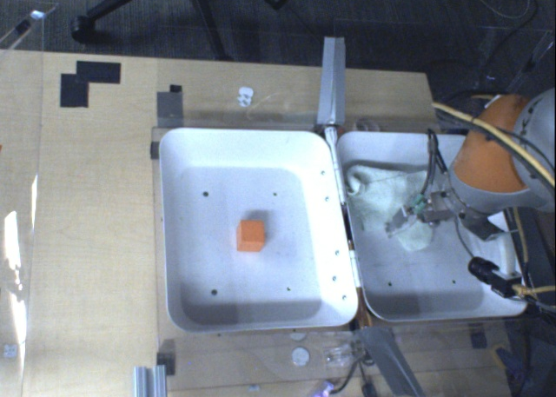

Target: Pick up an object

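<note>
Pale crumpled object (382, 195) blurs against gripper (408, 217).

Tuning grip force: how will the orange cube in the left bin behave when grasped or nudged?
The cube has flat faces and rests flat, so it probably slides rather than rolls. It looks small and blocky, likely light and stiff. On the smooth white bin floor, a nudge may skid it.

We see the grey arm (521, 156) reaching in from the right, its orange band (486, 156) turned toward us, the wrist angled down and leftward, the end effector (415, 213) low, its tips blurred
</note>
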You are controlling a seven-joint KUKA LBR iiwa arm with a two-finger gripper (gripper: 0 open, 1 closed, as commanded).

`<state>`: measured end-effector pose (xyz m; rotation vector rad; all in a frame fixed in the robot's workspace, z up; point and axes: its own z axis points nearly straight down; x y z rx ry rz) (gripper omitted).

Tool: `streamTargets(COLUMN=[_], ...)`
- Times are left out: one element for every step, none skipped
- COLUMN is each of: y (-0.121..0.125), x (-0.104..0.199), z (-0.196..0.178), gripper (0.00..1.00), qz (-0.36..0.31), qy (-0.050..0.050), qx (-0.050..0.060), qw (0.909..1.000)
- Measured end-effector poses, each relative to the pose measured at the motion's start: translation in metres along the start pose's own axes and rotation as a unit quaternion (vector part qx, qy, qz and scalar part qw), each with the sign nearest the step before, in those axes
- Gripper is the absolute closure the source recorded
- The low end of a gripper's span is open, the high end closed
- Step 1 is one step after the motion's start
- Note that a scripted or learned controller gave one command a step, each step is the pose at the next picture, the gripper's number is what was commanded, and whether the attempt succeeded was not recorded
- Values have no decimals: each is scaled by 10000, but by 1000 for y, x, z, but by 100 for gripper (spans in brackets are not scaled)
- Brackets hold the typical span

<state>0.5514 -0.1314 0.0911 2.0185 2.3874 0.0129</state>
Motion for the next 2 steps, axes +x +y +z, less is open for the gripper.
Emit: streamTargets(y=[3,22], x=[-1,16], z=[-13,-93], gripper=[100,100], qz=[-3,69], qy=[-30,24], qx=[-45,61], qw=[10000,10000])
